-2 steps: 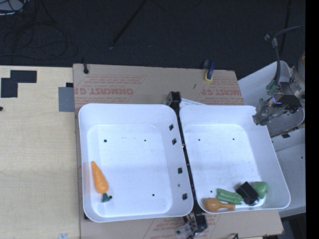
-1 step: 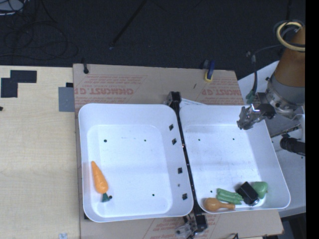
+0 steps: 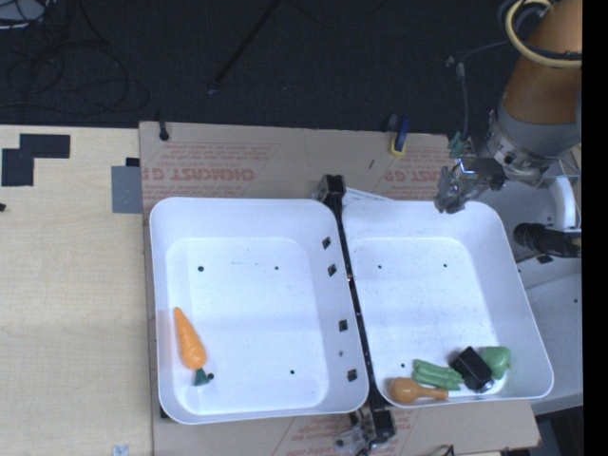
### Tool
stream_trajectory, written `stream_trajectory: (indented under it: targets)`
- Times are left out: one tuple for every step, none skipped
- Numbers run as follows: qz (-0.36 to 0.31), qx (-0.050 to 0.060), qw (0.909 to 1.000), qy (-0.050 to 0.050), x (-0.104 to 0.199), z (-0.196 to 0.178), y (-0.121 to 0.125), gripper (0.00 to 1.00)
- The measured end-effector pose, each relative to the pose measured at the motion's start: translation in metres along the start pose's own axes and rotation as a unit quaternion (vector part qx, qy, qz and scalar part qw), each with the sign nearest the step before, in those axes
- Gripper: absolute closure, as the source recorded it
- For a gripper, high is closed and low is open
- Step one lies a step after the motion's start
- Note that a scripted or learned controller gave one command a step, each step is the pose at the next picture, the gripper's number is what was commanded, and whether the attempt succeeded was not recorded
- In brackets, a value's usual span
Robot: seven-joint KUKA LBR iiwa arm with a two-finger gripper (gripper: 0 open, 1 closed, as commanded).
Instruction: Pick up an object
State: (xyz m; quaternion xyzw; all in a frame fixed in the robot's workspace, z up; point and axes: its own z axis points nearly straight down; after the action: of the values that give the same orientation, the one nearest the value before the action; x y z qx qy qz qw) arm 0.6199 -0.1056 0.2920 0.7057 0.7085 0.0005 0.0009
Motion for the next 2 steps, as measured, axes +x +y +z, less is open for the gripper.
stream_trajectory:
  targets:
    - [-0.001,0.001,1.0000,0.001,0.050,-0.008,0.026,1.00]
    - [0.006,0.006,1.0000,-0.001,-0.019,0.029,-0.035,1.00]
